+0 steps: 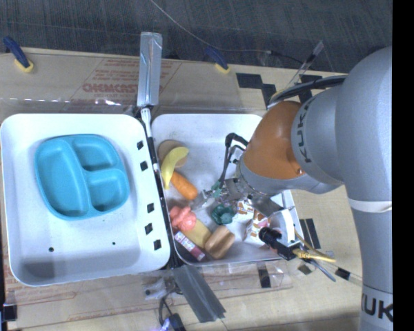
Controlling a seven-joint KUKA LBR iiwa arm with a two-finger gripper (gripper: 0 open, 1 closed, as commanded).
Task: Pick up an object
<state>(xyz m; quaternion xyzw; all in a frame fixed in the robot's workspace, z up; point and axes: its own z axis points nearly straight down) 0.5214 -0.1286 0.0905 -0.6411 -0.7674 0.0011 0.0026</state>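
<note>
From where I stand the right bin is the thing to steer by, and much of its right half is lost under the grey arm and its orange band. The gripper hangs low over the bin's middle, a tangle of metal and cable, and I cannot tell how its jaws are set. Just under it sits a small teal object whose shape I cannot make out; whether the two touch is unclear. Along the bin's left wall lie a banana, with something brown half hidden behind it, and an orange carrot just right of it. Toward the near left corner are a pink piece, a tan bun-like piece and a red-labelled packet. Left of this bin, the other bin holds a blue divided tray.
</note>
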